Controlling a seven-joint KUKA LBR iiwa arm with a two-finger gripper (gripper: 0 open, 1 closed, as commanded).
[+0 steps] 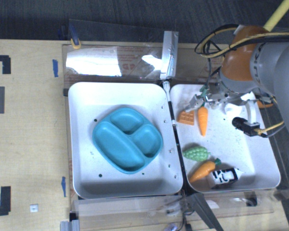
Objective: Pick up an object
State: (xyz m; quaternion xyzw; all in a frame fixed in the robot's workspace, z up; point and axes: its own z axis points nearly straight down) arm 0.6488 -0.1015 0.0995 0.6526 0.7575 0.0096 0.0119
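Gripper [203,101] above smooth tapered orange carrot [202,121], finger state indiscernible; beside it ridged orange wedge [186,118]; bumpy green piece [196,153].

Nothing here reads clearly. There's faint reddish print on the clear plastic sheet [118,61] behind the bins, too blurred to make out, and white markings on the small black object [225,175] in the right bin [260,153], also illegible.
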